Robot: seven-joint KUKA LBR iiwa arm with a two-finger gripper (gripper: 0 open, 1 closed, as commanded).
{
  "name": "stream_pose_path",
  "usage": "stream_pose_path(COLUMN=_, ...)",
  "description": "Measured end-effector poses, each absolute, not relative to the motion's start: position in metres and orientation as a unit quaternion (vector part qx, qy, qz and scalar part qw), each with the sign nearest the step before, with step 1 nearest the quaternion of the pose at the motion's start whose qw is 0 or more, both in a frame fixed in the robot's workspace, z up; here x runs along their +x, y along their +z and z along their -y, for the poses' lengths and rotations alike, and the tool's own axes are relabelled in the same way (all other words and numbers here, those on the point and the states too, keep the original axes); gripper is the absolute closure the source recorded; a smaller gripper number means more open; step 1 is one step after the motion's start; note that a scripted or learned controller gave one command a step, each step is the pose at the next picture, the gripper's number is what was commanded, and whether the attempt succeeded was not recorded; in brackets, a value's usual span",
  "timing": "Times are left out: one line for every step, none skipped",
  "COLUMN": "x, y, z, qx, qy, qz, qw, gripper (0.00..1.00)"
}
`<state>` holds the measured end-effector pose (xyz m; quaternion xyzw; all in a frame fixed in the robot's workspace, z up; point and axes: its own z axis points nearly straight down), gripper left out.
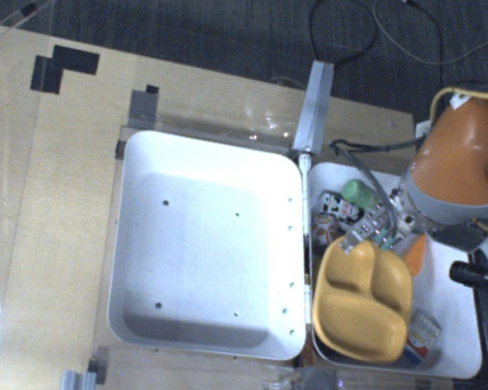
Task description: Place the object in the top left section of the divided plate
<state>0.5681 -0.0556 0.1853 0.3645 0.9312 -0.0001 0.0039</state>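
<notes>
Camera view: two shallow white bins (194, 333) side by side.
Plate: tan divided plastic plate (363, 300), right bin, near side.
Gripper (375, 227): just beyond plate's far edge; finger state unclear.
Advice: centre over far-left section before release.

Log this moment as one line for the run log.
arm: over right white bin | gripper: at top edge of yellow divided plate | plate: in right bin | left white bin: beside it

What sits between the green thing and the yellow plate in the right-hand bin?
In the camera view, the robot's hand sits there, low over the plate's top edge, between the green object and the yellow divided plate, with small mixed clutter beside it.
</notes>
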Motion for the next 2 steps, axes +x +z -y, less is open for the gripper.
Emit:
stream_pose_path(x=0.578, y=0.216, z=0.126, qx=0.394, qy=0.0000, qz=-0.919, qw=0.004, gripper=1.00)
stream_pose_path(x=0.514, y=0.255, z=0.203, qx=0.392, qy=0.0004, qz=-0.920, qw=0.008, gripper=1.00)
